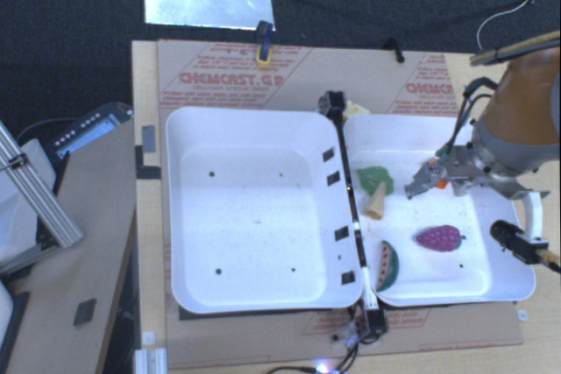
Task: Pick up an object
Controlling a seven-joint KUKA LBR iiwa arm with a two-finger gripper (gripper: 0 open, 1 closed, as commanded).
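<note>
The right bin holds a bunch of purple grapes, a watermelon slice by its left wall, a tan cone and a green leafy piece. My gripper hangs over the middle of this bin, pointing left. It is just right of the green piece and above the grapes. A small orange-red bit shows right at the gripper body; I cannot tell whether it is a loose object or part of the tool.
The left bin stands beside the right one, with a black divider strip between them. A pale yellow object lies just behind the bins. The arm's grey and orange body covers the right bin's far right corner.
</note>
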